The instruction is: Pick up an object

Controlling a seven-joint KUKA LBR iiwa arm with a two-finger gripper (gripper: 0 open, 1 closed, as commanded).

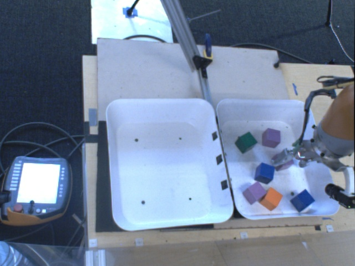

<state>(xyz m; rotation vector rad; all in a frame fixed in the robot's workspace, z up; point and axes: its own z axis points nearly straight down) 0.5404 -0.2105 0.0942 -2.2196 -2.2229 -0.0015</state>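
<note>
The right bin (230, 112) holds several small cubes. A green cube (246, 142) and a purple cube (270, 138) lie toward its back. A blue cube (264, 173) sits in the middle. A light purple cube (254, 192), an orange cube (271, 199) and a second blue cube (302, 200) lie along the front. My gripper (283, 159) reaches in from the right, low over the bin floor. It is just right of and behind the middle blue cube, and below the purple cube. I see no cube held in it.
The left bin (119, 115) stands beside the right one, with a shared wall between them. A metal pole (183, 26) slants over the back of the bench. A teach pendant (36, 190) lies on the floor at left. The arm's body (338, 129) overhangs the right bin's right edge.
</note>
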